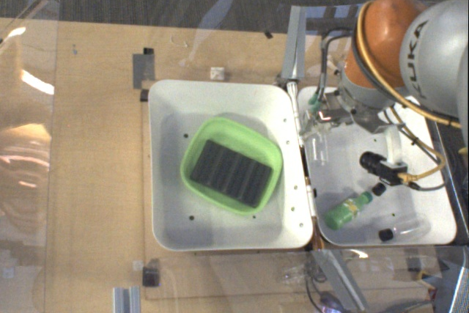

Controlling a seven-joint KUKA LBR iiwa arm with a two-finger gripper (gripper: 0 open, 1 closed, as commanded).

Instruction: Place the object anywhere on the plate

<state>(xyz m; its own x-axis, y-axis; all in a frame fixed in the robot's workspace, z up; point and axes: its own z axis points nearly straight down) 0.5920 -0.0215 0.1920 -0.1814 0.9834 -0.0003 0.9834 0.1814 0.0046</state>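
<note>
Two shallow white plastic bins sit side by side on the pale wooden bench (80,179). The left bin (165,220) holds a lime-green square plate (192,157) near its middle. The right bin (436,227) holds a small green plastic bottle (347,211) lying on its side toward the near edge, with the grey robot arm (418,40) above the bin's far part.
</note>
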